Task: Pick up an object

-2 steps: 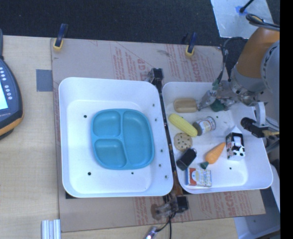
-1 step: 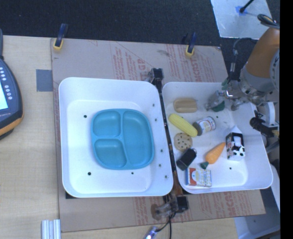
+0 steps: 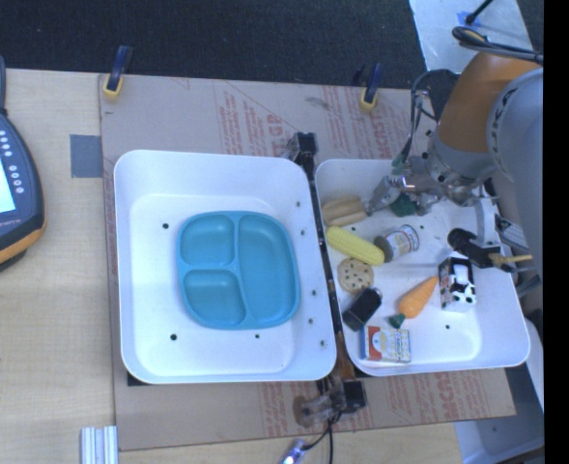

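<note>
2 white bins (image 3: 129, 259) on wooden bench (image 3: 42, 336)

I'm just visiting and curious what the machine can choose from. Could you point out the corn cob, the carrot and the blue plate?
corn cob (image 3: 355, 246), camera view, middle of the yellow cob.
carrot (image 3: 417, 297), camera view, middle of the orange body.
blue plate (image 3: 238, 268), camera view, ridge between its compartments.

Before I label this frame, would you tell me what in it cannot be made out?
- Tool, camera view: small and cluttered at the wrist, so its state is unclear.
- Arm: cut off by the right edge.
- Small jar: label too small to read.
- Flat packet: print too small to read.
</note>
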Available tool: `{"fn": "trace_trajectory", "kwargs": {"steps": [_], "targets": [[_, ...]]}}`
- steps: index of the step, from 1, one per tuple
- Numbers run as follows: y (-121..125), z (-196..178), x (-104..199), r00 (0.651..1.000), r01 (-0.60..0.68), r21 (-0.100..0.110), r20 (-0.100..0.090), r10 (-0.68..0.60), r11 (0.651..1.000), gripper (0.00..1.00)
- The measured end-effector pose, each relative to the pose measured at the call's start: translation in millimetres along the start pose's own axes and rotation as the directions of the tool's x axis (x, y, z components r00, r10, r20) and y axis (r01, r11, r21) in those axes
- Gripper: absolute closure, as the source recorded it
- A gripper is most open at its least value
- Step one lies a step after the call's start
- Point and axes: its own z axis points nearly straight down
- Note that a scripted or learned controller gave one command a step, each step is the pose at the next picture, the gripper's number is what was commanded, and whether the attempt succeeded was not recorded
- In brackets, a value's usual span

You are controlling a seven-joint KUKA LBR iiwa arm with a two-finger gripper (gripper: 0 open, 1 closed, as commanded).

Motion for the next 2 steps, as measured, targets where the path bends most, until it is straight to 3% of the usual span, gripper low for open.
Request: {"fn": "trace_trajectory", "kwargs": {"steps": [1, 2], "targets": [[-0.4, -131.1, -32.6, 1.0, -0.003, -0.005, 0.0, 0.003, 1.0, 0.0], [-12.4, 1.2, -12.1, 1.0, 0.0, 0.001, 0.001, 0.0, 1.0, 0.0]]}}
